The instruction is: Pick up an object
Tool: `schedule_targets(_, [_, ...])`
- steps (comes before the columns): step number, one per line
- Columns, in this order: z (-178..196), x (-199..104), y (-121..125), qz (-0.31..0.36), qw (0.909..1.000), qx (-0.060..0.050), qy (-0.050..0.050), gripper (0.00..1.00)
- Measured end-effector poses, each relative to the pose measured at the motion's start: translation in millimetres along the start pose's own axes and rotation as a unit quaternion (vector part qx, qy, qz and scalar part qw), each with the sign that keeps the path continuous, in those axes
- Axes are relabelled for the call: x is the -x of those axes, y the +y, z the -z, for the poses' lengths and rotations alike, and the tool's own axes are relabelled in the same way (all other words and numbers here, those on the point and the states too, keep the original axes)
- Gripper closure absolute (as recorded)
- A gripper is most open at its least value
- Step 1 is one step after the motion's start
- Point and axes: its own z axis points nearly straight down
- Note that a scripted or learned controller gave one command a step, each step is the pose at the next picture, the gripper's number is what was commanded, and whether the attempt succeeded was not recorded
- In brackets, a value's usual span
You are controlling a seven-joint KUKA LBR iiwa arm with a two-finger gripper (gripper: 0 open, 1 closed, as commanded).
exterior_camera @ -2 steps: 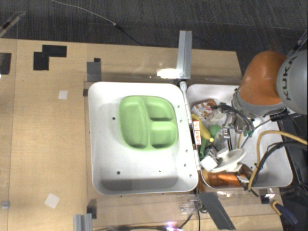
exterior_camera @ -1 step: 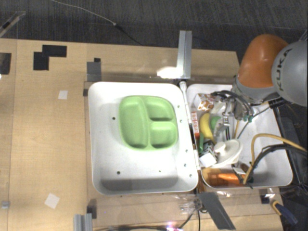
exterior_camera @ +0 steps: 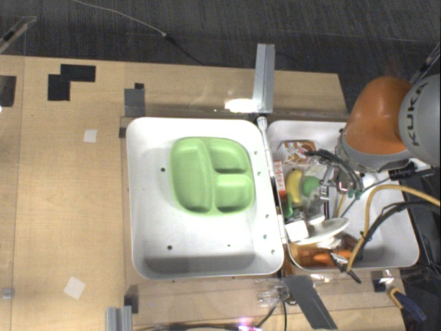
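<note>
The right bin holds a clutter of small things along its left side. A red and white packet lies at the back. A yellow banana-like piece lies beside a green piece. A white block and an orange piece sit nearer the front. My gripper hangs low over this pile, just right of the green piece, half hidden by its own cables. The view shows nothing lifted.
The left bin carries a green divided tray. The arm's orange band and grey wrist cover the right bin's back right. Loose cables loop across that bin's right half. A metal post stands between the bins.
</note>
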Motion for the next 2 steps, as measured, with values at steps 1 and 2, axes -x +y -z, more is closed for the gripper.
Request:
schedule_targets(1, [28, 62, -8, 0.063, 0.9978, 0.000, 0.024, 0.00])
schedule_targets(2, [1, 54, 12, 0.052, 0.9984, -0.005, 0.023, 0.00])
